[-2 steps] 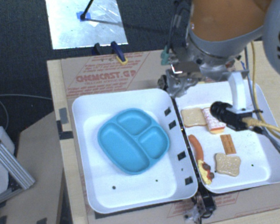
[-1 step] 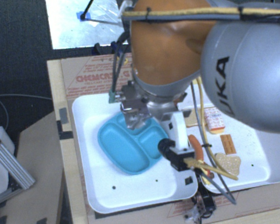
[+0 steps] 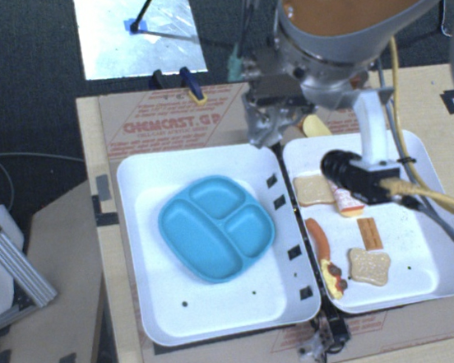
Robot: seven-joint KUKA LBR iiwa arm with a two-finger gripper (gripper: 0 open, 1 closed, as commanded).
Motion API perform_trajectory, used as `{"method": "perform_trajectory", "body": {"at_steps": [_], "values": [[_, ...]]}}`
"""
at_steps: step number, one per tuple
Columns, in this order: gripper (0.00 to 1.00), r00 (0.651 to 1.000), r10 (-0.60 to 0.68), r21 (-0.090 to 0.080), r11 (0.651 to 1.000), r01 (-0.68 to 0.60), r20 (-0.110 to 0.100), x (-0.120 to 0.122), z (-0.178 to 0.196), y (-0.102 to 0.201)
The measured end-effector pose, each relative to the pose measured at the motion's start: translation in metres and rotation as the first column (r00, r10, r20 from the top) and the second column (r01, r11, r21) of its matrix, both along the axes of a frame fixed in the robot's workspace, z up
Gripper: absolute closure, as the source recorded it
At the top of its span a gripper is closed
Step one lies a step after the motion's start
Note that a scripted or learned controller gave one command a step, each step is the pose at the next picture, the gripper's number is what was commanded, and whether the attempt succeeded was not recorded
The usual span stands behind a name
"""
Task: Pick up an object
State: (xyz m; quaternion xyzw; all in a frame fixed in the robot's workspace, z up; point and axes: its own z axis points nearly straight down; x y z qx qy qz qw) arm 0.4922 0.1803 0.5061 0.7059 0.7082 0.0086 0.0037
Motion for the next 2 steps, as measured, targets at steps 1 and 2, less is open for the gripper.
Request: {"method": "perform_trajectory", "body": {"at_steps": [1, 2], "values": [[1.00, 1.000, 0.008, -0.004, 1.000, -0.008, -0.011, 0.000, 0.004, 0.002], [1.00, 1.000, 0.014, -0.003, 1.000, -0.014, -0.009, 0.000, 0.014, 0.003]]}}
